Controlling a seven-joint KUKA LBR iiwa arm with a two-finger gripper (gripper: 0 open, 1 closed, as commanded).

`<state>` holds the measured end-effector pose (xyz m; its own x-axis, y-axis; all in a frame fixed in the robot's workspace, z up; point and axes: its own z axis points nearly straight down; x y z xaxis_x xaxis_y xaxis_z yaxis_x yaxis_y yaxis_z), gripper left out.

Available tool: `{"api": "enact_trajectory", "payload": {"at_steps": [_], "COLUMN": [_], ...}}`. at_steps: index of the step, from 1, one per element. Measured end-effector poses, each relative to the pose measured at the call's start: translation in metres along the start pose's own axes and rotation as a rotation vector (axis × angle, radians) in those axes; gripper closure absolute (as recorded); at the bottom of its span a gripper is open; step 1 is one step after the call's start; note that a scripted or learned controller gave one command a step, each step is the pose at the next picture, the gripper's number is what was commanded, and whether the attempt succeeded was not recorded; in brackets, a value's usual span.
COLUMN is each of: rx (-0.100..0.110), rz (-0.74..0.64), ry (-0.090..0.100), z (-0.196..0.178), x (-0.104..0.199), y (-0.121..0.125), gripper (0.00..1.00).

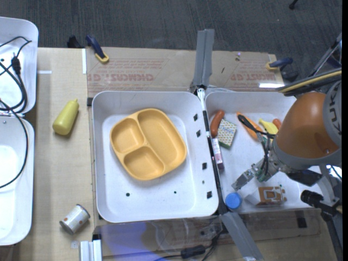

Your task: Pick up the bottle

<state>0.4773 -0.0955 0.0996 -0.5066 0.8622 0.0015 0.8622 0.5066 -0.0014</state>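
Yellow divided plate [147, 143] fills the left bin [103, 162]. Right of it, the bottle [234, 200] shows a blue cap beside the gripper [251, 174], whose grip I cannot tell.

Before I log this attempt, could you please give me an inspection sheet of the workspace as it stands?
Surface: bench bearing two white bins, left bin and right bin.
Job's things: yellow bottle lying on the bench left of the left bin, outside both bins.
Clutter: yellow plate in the left bin; sausage, sponge, blue cap and small card in the right bin; tin on the bench.
Grippers: gripper low in the right bin, far from the bottle.
Cables: black cable at the left edge.
Surroundings: dark floor; blue clamps on the bench's far edge.
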Motion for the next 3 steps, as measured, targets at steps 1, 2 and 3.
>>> {"api": "enact_trajectory", "payload": {"at_steps": [1,2,3], "rx": [0.0,0.0,0.0], "rz": [0.004,0.003,0.043], "ry": [0.0,0.0,0.0], "z": [-0.009,-0.009,0.009], "x": [-0.001,-0.001,-0.004], "y": [0.0,0.0,-0.003], "gripper": [1.0,0.0,0.0]}}
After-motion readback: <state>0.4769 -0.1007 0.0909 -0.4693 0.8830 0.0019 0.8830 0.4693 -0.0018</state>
